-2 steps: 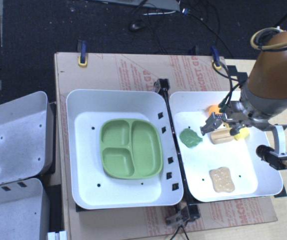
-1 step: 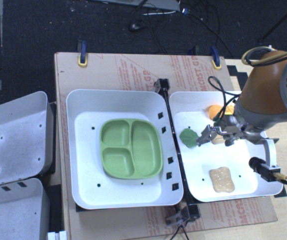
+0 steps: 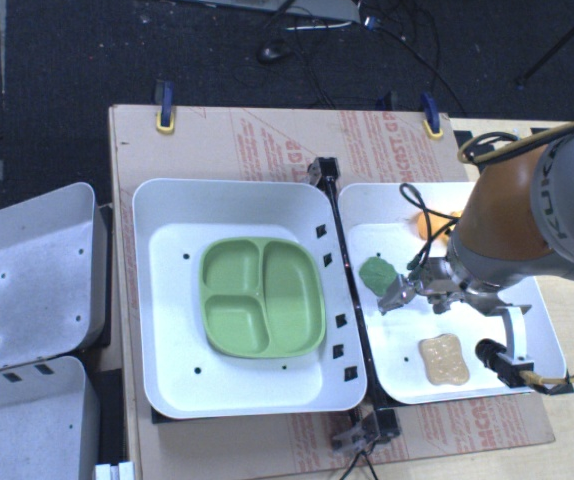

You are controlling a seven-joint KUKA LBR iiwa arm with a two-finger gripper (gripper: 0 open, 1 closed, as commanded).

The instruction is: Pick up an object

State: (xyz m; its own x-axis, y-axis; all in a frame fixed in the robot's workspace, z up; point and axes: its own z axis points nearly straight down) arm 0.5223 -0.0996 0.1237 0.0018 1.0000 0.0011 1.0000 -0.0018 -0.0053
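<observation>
In the right bin (image 3: 397, 388) a small green object (image 3: 376, 273) lies near the left wall. A tan, bread-like piece (image 3: 444, 359) rests close to the front wall. An orange object (image 3: 429, 224) at the back is partly hidden by the arm. My gripper (image 3: 416, 302) hangs low over the bin's middle, just right of the green object and above the tan piece. Its fingers are spread open with nothing between them.
The left bin (image 3: 167, 268) holds a green divided plate (image 3: 264, 297). A black divider (image 3: 345, 288) runs between the two bins. The grey and orange arm (image 3: 512, 218) covers the right bin's back right part. White panels (image 3: 27, 278) lie off the bench at left.
</observation>
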